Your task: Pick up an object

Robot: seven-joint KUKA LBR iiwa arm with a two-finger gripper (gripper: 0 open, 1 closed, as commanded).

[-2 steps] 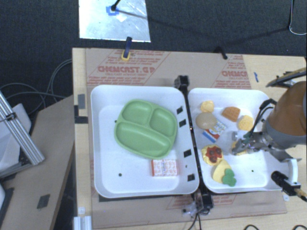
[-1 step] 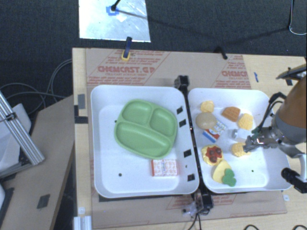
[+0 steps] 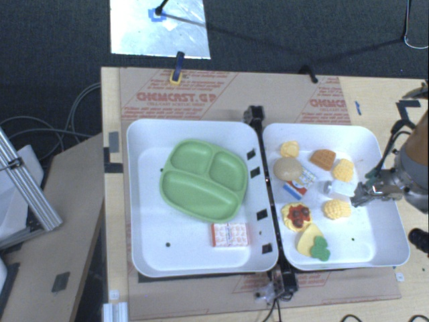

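Pincer (image 3: 362,194) sits low at the right side of the right bin (image 3: 385,247), arm (image 3: 412,170) coming in from the right edge; can't tell if it's apart or together, too small and dark, and nothing visibly clamped in it. Closest candidate object is the yellow corn-like toy (image 3: 336,210), just left of the pincer and slightly below, near but apparently not touching. Another yellow piece (image 3: 343,170) lies up-left of it, orange waffle-like piece (image 3: 323,159) further up-left, tan round item (image 3: 288,169) and small pale piece (image 3: 289,149) well to the left, pizza-like toy (image 3: 297,215) left and lower, yellow-green toy (image 3: 314,243) lower-left. Far left, across the divider, left bin (image 3: 144,180) holds a green divided plate (image 3: 203,180) and a red-white packet (image 3: 230,234). Table (image 3: 201,96) under both. Progress: judged as approach or descent stage, no grasp shown, nothing lifted; closing on an object and raising it are left.
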